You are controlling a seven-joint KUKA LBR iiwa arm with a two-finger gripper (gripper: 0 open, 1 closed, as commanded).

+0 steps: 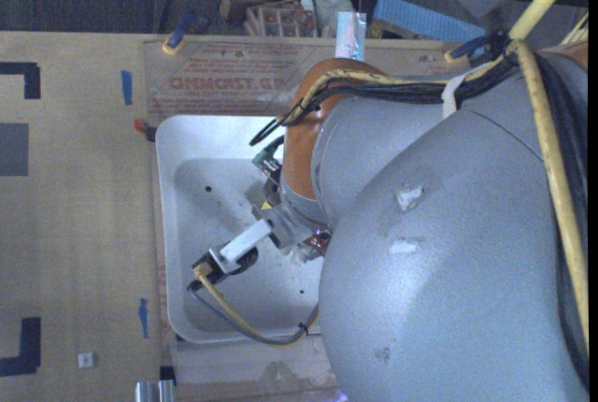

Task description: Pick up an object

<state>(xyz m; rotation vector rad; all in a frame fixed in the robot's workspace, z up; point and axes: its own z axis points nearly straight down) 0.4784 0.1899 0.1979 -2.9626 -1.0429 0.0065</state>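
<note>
My arm reaches in from the right, and its grey bulk covers most of the view. The orange band [301, 157] sits over the left white bin [187, 204]. Below the band, the gripper [285, 224] hangs low over the middle of that bin's floor. A small pale and reddish thing [313, 244] shows at the gripper's right edge, against the arm; I cannot tell what it is or whether it is held. The bin's visible floor is bare apart from a few dark specks [207, 190].
The arm hides the right bin. The wooden bench [75, 204] stretches to the left with blue tape marks [126, 87] and black corner marks. A small white cube [86, 359] lies near the front left. Boxes and cables crowd the back edge.
</note>
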